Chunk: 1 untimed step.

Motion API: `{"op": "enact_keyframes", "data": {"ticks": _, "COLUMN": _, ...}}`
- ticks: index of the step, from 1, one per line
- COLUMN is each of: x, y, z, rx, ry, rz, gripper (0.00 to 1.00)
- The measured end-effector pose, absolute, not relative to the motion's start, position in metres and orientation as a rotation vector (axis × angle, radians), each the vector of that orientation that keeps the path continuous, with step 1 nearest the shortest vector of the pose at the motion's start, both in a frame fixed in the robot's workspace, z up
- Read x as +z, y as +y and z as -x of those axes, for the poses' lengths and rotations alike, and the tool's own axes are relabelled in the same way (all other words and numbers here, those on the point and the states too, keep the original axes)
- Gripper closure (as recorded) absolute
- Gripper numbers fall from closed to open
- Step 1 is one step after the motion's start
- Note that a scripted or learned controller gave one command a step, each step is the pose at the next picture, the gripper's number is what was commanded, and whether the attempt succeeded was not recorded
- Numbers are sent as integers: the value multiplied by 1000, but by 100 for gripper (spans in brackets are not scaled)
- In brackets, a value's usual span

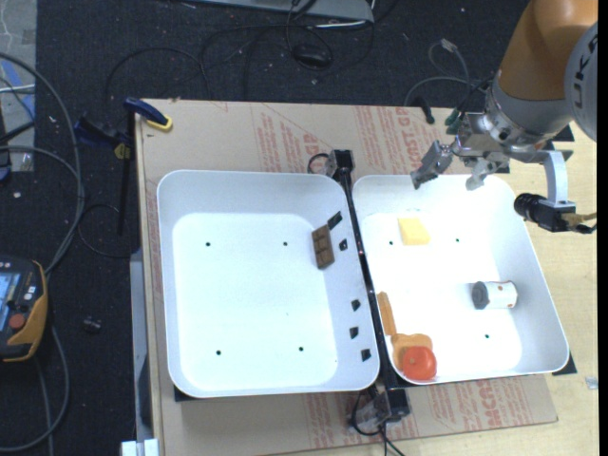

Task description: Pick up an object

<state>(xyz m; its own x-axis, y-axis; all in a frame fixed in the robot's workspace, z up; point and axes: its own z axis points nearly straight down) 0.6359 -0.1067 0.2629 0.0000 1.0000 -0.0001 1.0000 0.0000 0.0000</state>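
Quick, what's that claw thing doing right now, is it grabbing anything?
Gripper: open, fingers spread, nothing between them; it hangs over the far edge of the right bin.

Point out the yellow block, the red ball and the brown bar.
yellow block [413, 231]: camera view, top face centre.
red ball [418, 362]: camera view, its middle.
brown bar [323, 248]: camera view, mid-length.
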Motion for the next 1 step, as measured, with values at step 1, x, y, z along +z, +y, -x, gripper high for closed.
{"op": "enact_keyframes", "data": {"ticks": 1, "x": 263, "y": -107, "z": -636, "rx": 0, "ry": 2221, "rz": -2221, "gripper": 0}}
